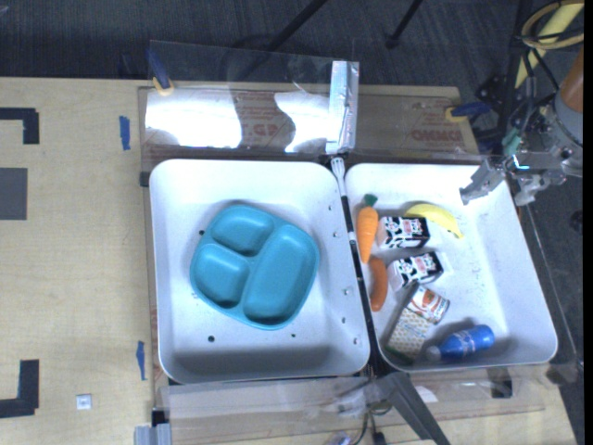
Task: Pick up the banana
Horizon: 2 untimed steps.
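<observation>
Banana lies ungrasped in right bin, upper part, just beside milk carton. Hand hovers at bin's top right rim, near banana; grip state unclear. Approach, grasp, lift all remain.

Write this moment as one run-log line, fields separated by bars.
task: pick up yellow banana | banana: in right white bin, beside cow-print cartons | gripper: above bin's far right corner, apart from banana | status: not grasped

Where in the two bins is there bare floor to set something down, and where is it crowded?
Free: the right bin's right half, beyond the banana and blue bottle; the left bin's margins around the blue tray. Crowded: the right bin's left side, with the carrot and cartons.
</observation>
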Available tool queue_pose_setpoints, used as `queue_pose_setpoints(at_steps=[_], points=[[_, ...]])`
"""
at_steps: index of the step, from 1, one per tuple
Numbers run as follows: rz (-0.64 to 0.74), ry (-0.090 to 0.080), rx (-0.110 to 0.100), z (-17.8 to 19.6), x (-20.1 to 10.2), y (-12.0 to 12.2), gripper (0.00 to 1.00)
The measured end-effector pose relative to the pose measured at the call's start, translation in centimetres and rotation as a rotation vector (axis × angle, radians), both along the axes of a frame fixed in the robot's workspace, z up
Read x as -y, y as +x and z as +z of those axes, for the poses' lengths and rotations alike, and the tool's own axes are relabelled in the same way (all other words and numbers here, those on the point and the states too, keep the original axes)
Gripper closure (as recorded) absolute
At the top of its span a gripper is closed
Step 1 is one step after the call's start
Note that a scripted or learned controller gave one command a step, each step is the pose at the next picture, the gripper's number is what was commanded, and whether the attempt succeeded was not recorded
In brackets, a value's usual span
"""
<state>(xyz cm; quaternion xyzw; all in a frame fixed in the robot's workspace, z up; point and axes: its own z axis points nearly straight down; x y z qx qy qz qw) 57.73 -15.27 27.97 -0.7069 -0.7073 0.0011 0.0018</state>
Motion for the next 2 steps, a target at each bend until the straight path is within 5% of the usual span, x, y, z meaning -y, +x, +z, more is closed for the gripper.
queue_pose_setpoints(at_steps=[1,2], points=[[0.718,0.003,0.002,-13.5,-3.8,2.2,0.00],[0.562,-0.003,0.015,-18.3,-0.2,6.9,0.00]])
